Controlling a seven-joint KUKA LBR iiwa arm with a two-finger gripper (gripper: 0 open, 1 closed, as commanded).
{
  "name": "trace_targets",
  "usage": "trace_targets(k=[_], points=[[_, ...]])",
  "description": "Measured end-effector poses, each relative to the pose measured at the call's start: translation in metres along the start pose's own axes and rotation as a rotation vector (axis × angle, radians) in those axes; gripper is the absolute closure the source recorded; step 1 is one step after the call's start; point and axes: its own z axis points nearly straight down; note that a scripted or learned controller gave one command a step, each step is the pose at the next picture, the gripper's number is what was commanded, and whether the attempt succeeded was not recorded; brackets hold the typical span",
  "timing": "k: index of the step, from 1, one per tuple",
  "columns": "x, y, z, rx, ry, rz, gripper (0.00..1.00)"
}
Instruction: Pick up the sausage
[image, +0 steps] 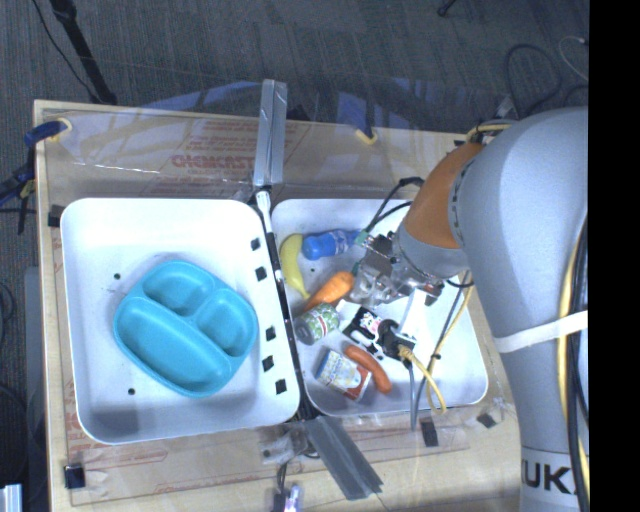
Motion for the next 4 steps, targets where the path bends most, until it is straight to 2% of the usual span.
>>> trace_targets(k=[1, 2, 3, 4], points=[[0.059, 0.000, -0.083, -0.003, 0.000, -0.250, 1.00], [0.019, 0.045, -0.041, -0.004, -0.002, -0.772, 1.00], [0.097, 0.038, -0.061, -0.003, -0.002, -0.762, 1.00], [0.084, 0.039, -0.002, -0.003, -0.002, -1.084, 1.00]])
